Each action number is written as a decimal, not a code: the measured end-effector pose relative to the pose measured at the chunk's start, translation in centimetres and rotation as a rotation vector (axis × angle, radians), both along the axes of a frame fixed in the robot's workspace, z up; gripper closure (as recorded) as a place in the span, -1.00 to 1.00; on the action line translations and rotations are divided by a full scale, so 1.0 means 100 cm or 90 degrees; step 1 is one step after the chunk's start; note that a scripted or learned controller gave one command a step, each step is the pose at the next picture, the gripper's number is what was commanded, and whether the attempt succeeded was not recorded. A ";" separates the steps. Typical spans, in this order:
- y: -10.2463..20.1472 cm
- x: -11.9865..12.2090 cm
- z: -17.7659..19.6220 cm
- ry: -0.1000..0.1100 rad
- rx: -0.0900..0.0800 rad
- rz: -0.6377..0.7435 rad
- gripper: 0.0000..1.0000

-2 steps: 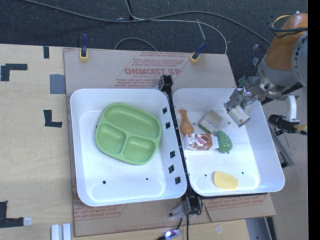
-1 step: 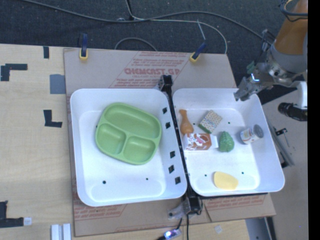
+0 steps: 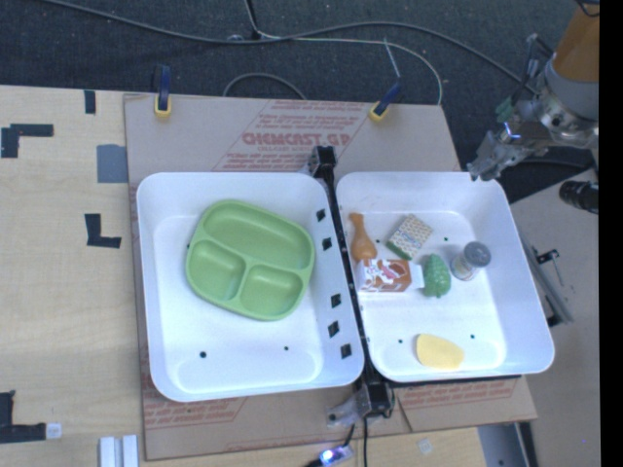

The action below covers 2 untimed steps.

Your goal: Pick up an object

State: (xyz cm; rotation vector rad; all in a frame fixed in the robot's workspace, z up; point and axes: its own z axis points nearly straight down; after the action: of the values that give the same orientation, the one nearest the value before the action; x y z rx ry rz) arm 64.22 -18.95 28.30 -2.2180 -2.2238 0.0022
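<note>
Since the targets crowd the right bin (image 3: 492,224) middle — orange drumstick toy (image 3: 362,238), snack packet (image 3: 384,276), green lump (image 3: 436,275), patterned block (image 3: 410,234), grey cap (image 3: 475,256) — a descent could nudge neighbours or grab two. Yellow piece (image 3: 439,351) near front edge sits apart, safer. Gripper (image 3: 490,156) hovers off bin's back-right corner w/ nothing visibly held; finger spread: can't tell.

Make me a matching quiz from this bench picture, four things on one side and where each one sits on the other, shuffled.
Things:
1. green divided plate
2. yellow piece
3. claw
4. orange bottle-shaped toy

Places:
A. near front edge of the right bin
B. above the right bin's far right corner
C. left bin
D. right bin, beside the divider

Pairs: 1-C, 2-A, 3-B, 4-D
</note>
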 end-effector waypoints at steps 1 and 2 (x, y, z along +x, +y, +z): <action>0.058 -0.020 -0.009 0.004 0.002 0.002 1.00; 0.116 -0.025 -0.016 0.005 0.001 0.002 1.00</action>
State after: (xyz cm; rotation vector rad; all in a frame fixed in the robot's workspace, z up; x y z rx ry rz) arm 61.75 -7.31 26.68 -2.2092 -2.2237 0.0082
